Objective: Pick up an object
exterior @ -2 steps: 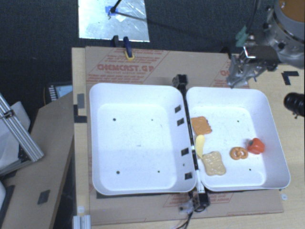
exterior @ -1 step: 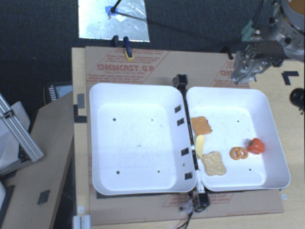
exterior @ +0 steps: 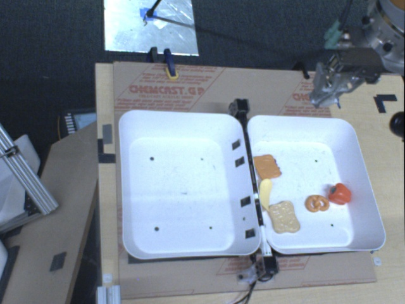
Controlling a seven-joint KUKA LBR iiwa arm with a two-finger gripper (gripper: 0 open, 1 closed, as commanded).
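The right bin (exterior: pixel 354 170) holds several small food toys. An orange toast slice (exterior: pixel 267 166) lies near its left wall, with a pale yellow banana-like piece (exterior: pixel 265 192) just below it. A beige cracker (exterior: pixel 284 216) lies toward the front, a brown pretzel (exterior: pixel 316 203) sits to its right, and a red pepper (exterior: pixel 340 194) rests further right. My gripper (exterior: pixel 324 92) hangs above the back edge of the right bin, well clear of all the toys, with nothing visible between its fingers.
The left bin (exterior: pixel 136 170) sits beside the right one, joined by a black clip strip (exterior: pixel 247 182). A foil-like sheet (exterior: pixel 150 16) lies on the floor beyond the bench. A metal frame (exterior: pixel 25 176) stands at the far left.
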